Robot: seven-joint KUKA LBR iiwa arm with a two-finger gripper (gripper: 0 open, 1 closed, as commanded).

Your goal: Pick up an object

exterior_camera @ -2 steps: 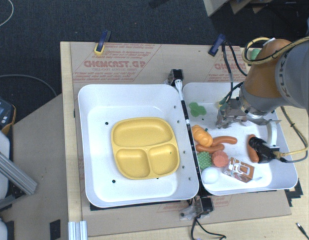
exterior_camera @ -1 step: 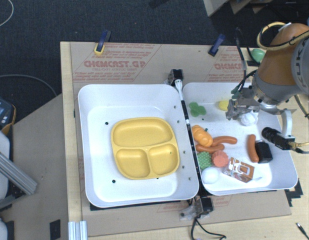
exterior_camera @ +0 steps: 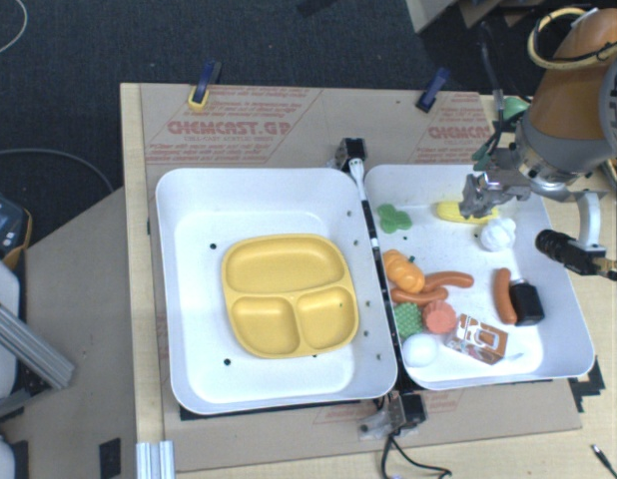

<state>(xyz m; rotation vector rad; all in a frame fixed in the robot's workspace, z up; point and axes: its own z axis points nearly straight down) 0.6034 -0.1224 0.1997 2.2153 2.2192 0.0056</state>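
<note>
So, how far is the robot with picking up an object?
Done: the tool has reached the right bin, low at the yellow piece. In hand: nothing visibly gripped. Left: gripping and lifting; the sausages, white ball and other items lie in the bin.

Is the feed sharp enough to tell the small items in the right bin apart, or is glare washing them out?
Camera view: light is even and shadows soft. The right bin is bright white, so the white ball nearly blends into it. The sausage and green piece stand out, though edges are soft. The claw sits blurred over the yellow piece.
</note>
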